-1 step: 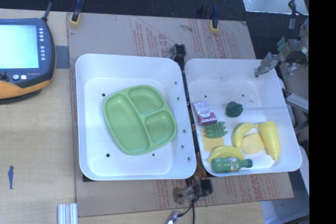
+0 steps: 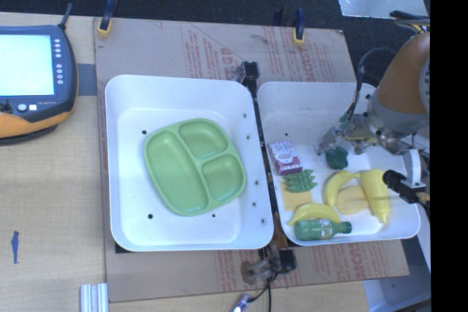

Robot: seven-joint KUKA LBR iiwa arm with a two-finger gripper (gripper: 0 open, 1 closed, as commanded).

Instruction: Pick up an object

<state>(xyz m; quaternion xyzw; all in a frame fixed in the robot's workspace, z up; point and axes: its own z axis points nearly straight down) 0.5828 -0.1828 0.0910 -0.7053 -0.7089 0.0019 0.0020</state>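
Note:
My gripper [image 2: 341,145] hangs low in the right bin [image 2: 307,102], near its right side, with the grey arm and orange band [image 2: 406,77] behind it. It looks open, with its fingers spread. A small dark green toy [image 2: 337,158] lies right under its front edge; I cannot tell whether they touch. Nearby lie a yellow banana [image 2: 336,185], a yellow mustard bottle [image 2: 375,193], a second banana [image 2: 314,212], a green bottle [image 2: 322,229], a pink box [image 2: 284,156], a green leafy piece [image 2: 299,180] and a yellow slice [image 2: 295,198].
The left bin [image 2: 124,106] holds a light green divided plate [image 2: 194,166]. A tablet-like pendant [image 2: 33,77] sits at the far left of the bench. Clamps [image 2: 299,24] hold the cardboard at the back edge. A black part [image 2: 404,186] juts in by the mustard bottle.

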